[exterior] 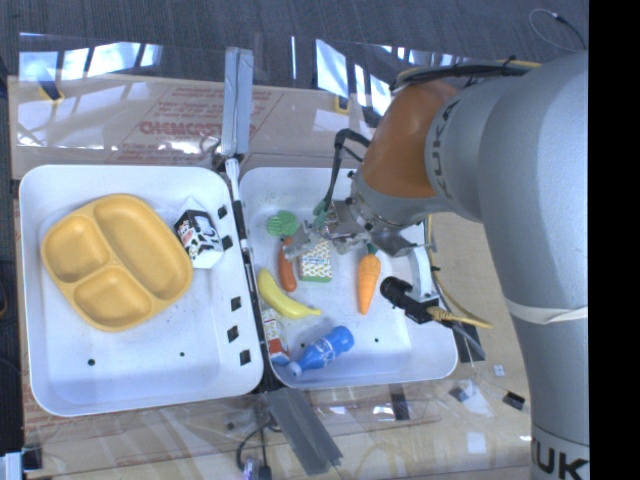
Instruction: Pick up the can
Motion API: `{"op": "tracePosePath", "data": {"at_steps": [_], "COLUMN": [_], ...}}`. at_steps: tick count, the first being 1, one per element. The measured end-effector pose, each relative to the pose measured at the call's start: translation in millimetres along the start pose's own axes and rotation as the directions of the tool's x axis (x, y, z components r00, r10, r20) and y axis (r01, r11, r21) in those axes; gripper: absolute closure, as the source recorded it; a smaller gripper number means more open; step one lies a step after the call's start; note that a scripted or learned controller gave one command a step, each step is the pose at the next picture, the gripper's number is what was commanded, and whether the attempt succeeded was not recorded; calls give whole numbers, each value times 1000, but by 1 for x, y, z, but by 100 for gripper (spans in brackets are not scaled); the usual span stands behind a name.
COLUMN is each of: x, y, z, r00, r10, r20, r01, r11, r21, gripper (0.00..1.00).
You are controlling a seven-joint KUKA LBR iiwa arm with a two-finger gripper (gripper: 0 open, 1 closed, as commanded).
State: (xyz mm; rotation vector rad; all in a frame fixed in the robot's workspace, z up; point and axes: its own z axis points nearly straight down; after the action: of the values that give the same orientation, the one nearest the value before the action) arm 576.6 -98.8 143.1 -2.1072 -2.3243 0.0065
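From the camera view, the can (316,262), a small checkered one, lies in the right bin (440,363), just beside a sausage (288,271) and above a banana (283,296). It appears to rest on the bin floor, so the pick looks not yet done. The arm (480,148) bends in from the right, its orange band over the bin, with the end effector (325,230) right above the can. Whether it is spread or closed I cannot tell. A carrot (368,281) and blue bottle (322,349) lie nearby.
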Motion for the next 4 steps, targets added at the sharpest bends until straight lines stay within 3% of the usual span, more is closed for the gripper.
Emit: {"op": "tracePosePath", "data": {"at_steps": [1, 2, 3, 4], "x": [-80, -103, -70, -100], "y": [39, 64, 22, 66], "z": [36, 51, 46, 53], "r00": [1000, 998, 932, 935], "r10": [14, 45, 363, 354], "r20": [-2, -43, -4, 0], "r01": [-14, -43, -363, -354], "r11": [1000, 998, 932, 935], "r21": [-2, 54, -12, 6], "gripper": [0, 0, 0, 0]}}
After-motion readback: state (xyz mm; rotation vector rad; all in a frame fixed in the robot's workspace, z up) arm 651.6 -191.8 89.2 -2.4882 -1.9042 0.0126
